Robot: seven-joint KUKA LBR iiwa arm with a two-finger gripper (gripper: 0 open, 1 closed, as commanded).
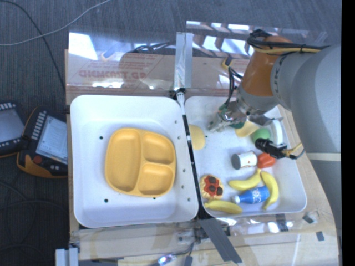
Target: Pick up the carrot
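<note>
Carrot (267, 161): short orange-red piece, taken as task's thing, lies just right of grey cylinder (244, 160) in right bin (299, 204). Only part shows, so long axis unclear; seems roughly across view.

Gripper (221, 119) hangs up-left of grey cylinder, toward bin's far wall, well apart from carrot. Released or clenched: cannot tell.

Judgement: coming move must run down-right in view, beyond grey cylinder, then descend on carrot. Green piece (262, 133), up-right of grey cylinder, sits near that path and may crowd approach.
</note>
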